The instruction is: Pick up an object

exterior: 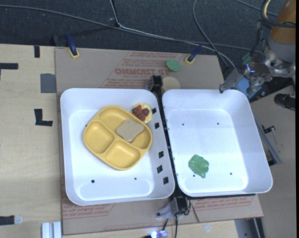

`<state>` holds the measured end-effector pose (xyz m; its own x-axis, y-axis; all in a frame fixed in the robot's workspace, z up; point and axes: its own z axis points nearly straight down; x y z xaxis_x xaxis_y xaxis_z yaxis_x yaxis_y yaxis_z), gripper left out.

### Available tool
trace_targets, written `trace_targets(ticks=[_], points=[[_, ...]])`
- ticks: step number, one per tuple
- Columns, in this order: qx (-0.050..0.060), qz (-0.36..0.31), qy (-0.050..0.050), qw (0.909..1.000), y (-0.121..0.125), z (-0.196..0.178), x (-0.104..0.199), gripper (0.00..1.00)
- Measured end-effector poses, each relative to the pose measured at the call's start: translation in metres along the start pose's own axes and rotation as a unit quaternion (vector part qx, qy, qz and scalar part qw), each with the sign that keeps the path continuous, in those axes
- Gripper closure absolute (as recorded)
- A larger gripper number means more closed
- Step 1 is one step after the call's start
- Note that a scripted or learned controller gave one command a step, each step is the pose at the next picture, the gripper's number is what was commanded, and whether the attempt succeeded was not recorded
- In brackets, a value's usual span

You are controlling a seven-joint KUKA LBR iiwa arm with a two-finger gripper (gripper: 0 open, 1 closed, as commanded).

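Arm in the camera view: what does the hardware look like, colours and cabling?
Top right, the grey arm carries an orange band above the wrist. Thin cables loop around that band. Below sits a cluttered grey-and-black metal pincer assembly with a small blue part.

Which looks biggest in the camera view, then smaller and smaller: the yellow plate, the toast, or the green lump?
Largest to smallest:
1. Yellow divided plate, left bin.
2. Toast slice, lying on the plate.
3. Green lump, right bin.
The toast and lump look close in size, so that order is unsure.
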<state>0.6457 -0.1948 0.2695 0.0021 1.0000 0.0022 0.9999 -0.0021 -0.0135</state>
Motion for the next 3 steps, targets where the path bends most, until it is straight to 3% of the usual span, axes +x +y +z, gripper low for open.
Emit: trace_targets(ticks=[1, 3], points=[[-0.006, -0.002, -0.001, 1.0000, 0.002, -0.008, 0.001, 0.00], [-0.005, -0.002, -0.002, 1.0000, 0.004, 0.080, 0.001, 0.00]])
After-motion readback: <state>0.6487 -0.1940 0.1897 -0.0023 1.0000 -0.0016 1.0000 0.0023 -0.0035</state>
